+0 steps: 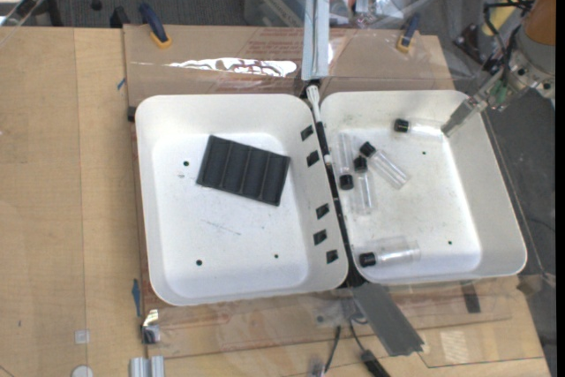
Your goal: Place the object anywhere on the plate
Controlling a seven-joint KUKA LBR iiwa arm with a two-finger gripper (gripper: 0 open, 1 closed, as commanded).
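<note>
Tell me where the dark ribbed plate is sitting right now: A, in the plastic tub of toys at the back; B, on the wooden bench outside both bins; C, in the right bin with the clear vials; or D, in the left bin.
D: the dark ribbed plate lies flat on the floor of the left bin, while the black-capped clear vials lie in the right bin.

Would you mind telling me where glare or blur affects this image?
Camera view: strong glare on the plastic sheet behind the left bin; the clear vials in the right bin look faint against white; the dark plate is sharp.
</note>
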